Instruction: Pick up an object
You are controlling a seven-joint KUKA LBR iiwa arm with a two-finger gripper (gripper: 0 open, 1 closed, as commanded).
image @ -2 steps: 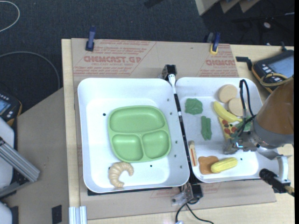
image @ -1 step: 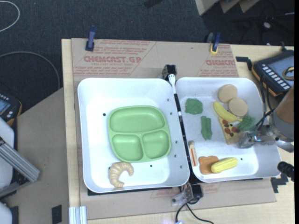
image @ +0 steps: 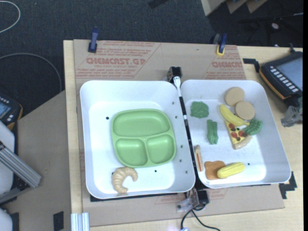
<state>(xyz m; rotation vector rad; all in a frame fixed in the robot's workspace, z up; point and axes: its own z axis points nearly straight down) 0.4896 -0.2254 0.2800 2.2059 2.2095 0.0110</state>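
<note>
Two bins sit side by side on a printed board (image: 115, 57), which is clamped at its far edge by a blue clamp (image: 93, 40) and a yellow clamp (image: 221, 44). A black clip (image: 175, 73) sits at the far end of the seam between the bins. A pendant (image: 285, 77) lies off the right bin's far corner, a metal rail (image: 19, 166) is well off to the left, and a cable (image: 191, 219) trails from the near edge. Nothing stands over either bin.

The left bin (image: 91, 129) holds a green plate (image: 142, 136) with three wells and, near its front corner and just apart from the plate, a croissant (image: 124, 179).

The right bin (image: 272, 148) holds the crowd of things to pick. Two cookies (image: 239, 103) touch at the far side, with a banana (image: 230, 115) beside them. A pizza slice (image: 238, 136) lies under the banana's tip, next to broccoli (image: 254, 126). Lettuce (image: 199, 109) and a pickle (image: 212, 132) lie apart nearer the seam. At the front a corn cob (image: 231, 169) rests against an orange piece (image: 212, 168).

A thin stick (image: 198, 158) lies along the seam wall; what it is cannot be made out. The pendant is cut off at the edge. Whether the gripper is open or closed cannot be told
</note>
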